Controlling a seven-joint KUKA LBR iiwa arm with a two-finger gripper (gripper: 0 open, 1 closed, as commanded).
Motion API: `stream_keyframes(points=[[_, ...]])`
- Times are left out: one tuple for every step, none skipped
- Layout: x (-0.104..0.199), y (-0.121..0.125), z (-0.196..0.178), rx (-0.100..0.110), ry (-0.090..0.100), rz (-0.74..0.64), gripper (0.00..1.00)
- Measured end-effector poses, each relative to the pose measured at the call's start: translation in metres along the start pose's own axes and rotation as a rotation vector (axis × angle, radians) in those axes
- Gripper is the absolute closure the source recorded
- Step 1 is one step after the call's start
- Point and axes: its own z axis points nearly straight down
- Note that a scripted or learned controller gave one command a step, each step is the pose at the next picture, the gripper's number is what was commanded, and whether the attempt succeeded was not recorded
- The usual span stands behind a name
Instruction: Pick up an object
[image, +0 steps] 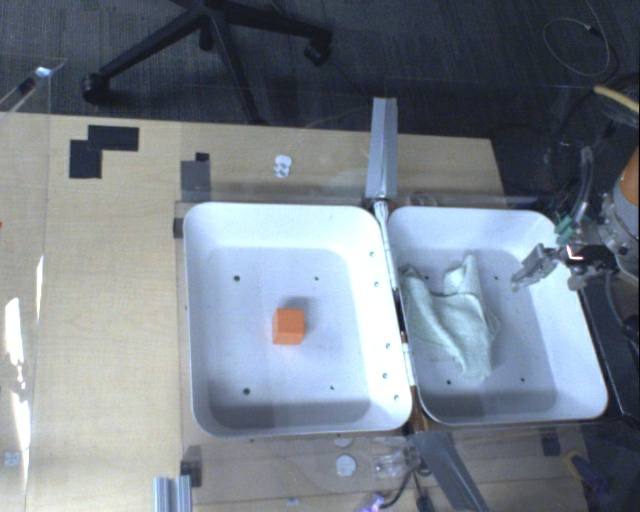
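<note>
Probably light, rigid and easy to pinch across two flat opposite faces: small orange cube (289, 326) near the middle of the left bin (215, 290), gripper (532, 267) over the right bin (540, 390) beside a crumpled white cloth (452, 322), clench impossible to tell.

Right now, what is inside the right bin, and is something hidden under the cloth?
The right bin holds one crumpled white cloth, lying at its left side. Its folds cover the bin floor there, so anything underneath cannot be seen. The gripper hovers beside it.
</note>
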Motion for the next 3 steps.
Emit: stream_keyframes(points=[[0.008,0.021,0.146,-0.002,0.000,-0.145,0.00],[0.039,0.053,0.190,-0.016,-0.003,-0.108,0.00],[0.040,0.055,0.177,-0.024,-0.004,-0.110,1.00]])
